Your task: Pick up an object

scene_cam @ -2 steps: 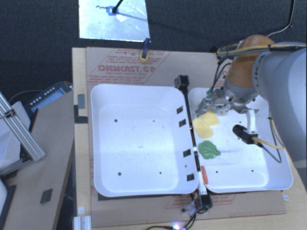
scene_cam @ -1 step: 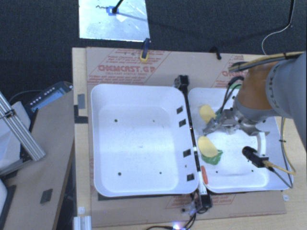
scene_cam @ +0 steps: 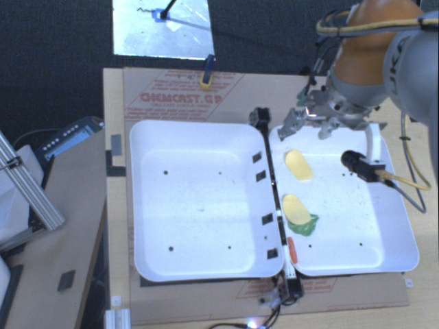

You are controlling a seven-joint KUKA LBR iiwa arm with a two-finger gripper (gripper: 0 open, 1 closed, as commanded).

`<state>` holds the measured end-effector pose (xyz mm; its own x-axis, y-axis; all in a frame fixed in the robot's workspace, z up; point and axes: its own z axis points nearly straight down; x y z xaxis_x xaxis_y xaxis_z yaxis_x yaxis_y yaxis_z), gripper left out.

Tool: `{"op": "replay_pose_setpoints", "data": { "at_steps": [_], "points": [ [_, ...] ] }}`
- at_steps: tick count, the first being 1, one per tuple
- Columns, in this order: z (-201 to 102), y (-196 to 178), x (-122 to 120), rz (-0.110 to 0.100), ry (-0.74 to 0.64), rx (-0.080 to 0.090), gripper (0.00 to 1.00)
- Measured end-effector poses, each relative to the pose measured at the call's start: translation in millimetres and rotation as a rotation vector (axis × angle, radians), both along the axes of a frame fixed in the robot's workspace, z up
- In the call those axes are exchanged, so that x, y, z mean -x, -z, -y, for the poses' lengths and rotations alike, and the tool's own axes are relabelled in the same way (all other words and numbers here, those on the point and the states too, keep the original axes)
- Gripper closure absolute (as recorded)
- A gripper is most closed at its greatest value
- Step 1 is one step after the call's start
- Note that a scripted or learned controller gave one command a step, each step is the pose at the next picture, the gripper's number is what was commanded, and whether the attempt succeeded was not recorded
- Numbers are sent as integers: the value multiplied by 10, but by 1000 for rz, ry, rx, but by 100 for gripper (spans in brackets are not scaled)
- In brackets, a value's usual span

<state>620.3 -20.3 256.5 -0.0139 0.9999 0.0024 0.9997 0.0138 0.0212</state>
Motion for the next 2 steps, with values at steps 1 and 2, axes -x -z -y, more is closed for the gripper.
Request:
{"op": "replay_pose_setpoints", "data": {
  "at_steps": [1,2],
  "points": [
    [57,-3,33,-15,6,2,100],
    [-431,-1449,-18,-2,4,0,100]
  ]
}}
